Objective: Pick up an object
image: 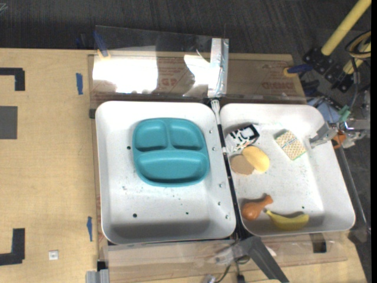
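The right bin [330, 187] holds several small objects. A black-and-white patterned piece [242, 135] lies at its back left, with a yellow lemon-shaped toy [257, 158] and a brown round piece [240, 165] just in front of it. A green-and-tan checked packet [291, 144] lies near the middle back. An orange drumstick [257, 207] and a yellow banana [287, 219] rest along the front wall. My gripper [323, 136] is at the bin's right rim, low, to the right of the packet and apart from it.
The left bin [112, 205] carries a teal divided plate [171, 151]. A clear plastic sheet [159, 66] stands behind the bins. A yellow pole [349, 19] and cables sit at the back right. Cardboard bench surface [41, 158] spreads to the left.
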